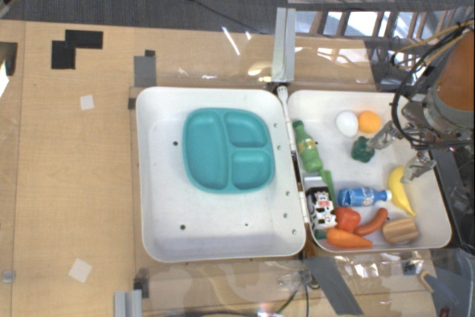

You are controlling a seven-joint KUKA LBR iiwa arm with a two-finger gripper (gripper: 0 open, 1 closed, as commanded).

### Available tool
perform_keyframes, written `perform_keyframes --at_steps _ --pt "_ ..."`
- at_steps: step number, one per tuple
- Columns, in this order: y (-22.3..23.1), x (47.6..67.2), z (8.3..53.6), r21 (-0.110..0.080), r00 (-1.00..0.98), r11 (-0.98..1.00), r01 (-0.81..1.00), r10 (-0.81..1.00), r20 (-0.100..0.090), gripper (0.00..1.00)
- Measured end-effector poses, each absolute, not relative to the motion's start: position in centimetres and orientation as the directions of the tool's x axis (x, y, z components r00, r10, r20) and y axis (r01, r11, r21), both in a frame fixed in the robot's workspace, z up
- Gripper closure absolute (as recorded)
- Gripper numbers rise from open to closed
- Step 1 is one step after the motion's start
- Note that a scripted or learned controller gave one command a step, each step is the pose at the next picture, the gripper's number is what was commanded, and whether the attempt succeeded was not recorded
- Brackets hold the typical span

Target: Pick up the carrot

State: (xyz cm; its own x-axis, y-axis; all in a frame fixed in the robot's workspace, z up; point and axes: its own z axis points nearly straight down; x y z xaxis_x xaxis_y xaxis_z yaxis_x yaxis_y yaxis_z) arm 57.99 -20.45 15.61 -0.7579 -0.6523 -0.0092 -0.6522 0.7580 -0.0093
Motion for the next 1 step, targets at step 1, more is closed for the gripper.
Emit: perform_keyframes --at_steps 1 --pt "-20.37 56.65 8.83 -0.008 -0.655 0.655 -0.756 -0.756 -0.008 0.0"
